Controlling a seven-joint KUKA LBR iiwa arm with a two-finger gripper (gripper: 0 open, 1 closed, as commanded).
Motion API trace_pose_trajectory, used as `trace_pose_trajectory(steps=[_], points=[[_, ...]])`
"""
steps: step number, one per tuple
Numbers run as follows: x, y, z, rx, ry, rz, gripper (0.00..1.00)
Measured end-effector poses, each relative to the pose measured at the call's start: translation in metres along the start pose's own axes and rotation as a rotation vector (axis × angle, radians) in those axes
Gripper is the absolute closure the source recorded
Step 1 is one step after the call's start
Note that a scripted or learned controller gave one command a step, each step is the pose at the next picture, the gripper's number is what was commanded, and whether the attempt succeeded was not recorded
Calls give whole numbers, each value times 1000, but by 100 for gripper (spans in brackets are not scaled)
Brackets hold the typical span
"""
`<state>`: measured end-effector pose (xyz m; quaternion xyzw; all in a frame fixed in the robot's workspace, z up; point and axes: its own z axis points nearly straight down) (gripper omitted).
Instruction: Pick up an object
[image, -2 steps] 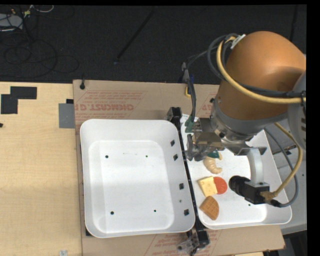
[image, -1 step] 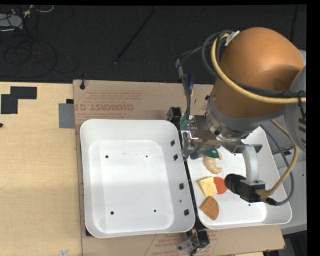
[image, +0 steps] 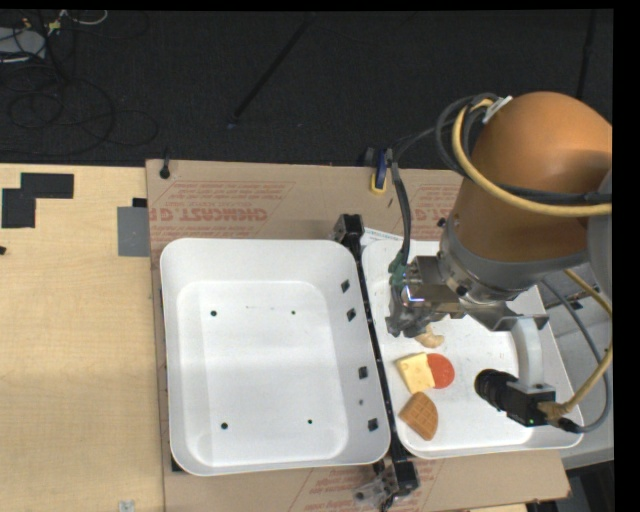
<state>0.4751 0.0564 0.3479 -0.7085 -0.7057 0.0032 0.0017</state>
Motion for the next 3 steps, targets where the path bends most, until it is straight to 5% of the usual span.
trace_pose_trajectory(steps=[2,3], points=[[96,34,-149,-11,4,-10,100],[130,9,-193,-7,4,-9,100]])
